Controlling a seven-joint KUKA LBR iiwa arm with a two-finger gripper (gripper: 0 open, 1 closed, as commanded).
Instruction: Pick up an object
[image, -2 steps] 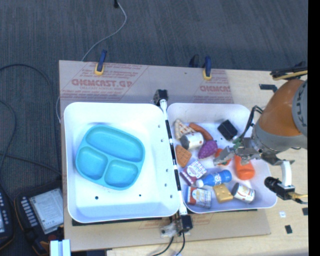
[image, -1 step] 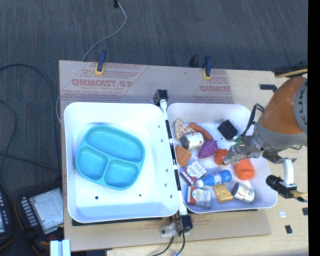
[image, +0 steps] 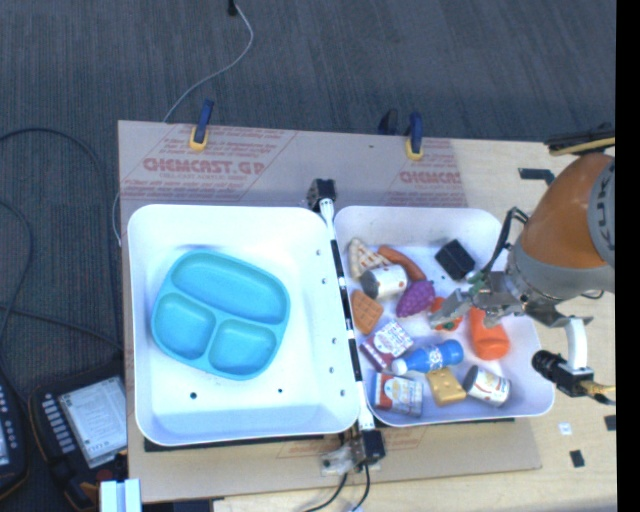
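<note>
One arm (image: 570, 225) reaches leftward, gripper (image: 462, 303) low over right bin (image: 425, 215); grip state unclear

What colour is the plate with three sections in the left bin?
Light blue. The plate shows plainly in the camera view, lying in the white left bin.

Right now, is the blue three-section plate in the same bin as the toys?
No, the blue three-section plate lies alone in the left white bin.
</note>
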